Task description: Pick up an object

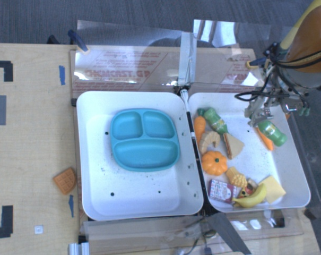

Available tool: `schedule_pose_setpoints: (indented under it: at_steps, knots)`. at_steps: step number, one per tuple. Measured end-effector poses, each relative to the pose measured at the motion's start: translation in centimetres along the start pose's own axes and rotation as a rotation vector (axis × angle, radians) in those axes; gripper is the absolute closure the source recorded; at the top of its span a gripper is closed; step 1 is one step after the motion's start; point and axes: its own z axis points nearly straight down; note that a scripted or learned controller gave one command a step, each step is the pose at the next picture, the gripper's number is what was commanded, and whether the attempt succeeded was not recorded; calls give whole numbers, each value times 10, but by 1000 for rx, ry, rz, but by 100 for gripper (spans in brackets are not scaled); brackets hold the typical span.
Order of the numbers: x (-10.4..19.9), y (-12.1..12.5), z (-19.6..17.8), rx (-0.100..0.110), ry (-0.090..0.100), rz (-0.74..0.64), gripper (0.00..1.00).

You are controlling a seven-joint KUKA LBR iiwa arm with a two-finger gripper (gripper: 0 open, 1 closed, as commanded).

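Note:
My gripper hangs over the far right part of the right bin, under the orange-banded wrist and a tangle of cables. Just below it lies a green bottle-shaped toy on top of an orange carrot; I cannot tell if the gripper touches them. Further left in that bin are another green bottle, an orange carrot, bread pieces, a sandwich slice and an orange pumpkin.
Near the right bin's front lie a corn cob, a red and white packet, a banana and a cheese wedge. The left bin holds a blue divided plate. A waffle lies on the bench.

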Motion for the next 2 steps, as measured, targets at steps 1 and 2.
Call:
schedule_pose_setpoints:
  at_steps: [1,2]
  knots:
    - [64,-41,111,-1,10,-150,100]
    - [64,-41,111,-1,11,-151,0]
